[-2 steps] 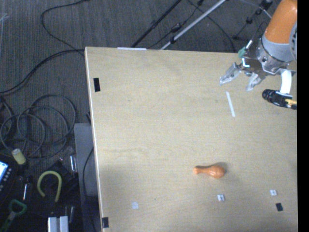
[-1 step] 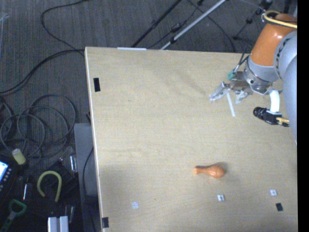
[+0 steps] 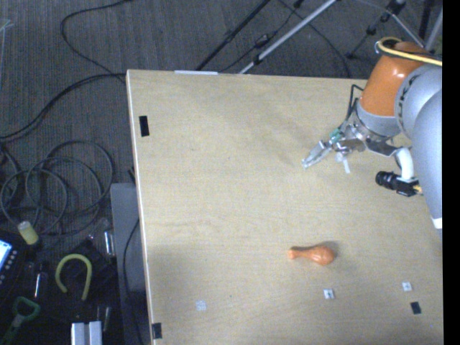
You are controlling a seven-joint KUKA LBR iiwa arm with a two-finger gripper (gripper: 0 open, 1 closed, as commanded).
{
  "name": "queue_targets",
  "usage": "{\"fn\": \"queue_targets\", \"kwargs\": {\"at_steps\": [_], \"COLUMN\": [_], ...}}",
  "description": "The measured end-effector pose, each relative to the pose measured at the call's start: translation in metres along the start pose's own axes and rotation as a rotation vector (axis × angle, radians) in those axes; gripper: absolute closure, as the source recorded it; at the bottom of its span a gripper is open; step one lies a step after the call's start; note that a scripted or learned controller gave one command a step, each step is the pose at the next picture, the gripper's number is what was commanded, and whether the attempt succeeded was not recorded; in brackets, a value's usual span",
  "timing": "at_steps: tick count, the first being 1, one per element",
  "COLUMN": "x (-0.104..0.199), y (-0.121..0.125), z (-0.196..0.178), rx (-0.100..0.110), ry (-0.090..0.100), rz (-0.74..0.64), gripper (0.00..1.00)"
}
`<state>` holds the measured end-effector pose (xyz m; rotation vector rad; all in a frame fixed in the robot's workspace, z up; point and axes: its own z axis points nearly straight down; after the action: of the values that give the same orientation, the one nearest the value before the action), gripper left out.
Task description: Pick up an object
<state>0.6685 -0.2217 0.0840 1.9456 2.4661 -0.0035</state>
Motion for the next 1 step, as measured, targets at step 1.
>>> {"fn": "queue_targets", "kwargs": {"at_steps": [1], "x": [0.06], "y": [0.0147], "z": [-0.0003], "rx": [-0.003], "ry": [0.002], "rz": [-0.317], "gripper": [0.0]}}
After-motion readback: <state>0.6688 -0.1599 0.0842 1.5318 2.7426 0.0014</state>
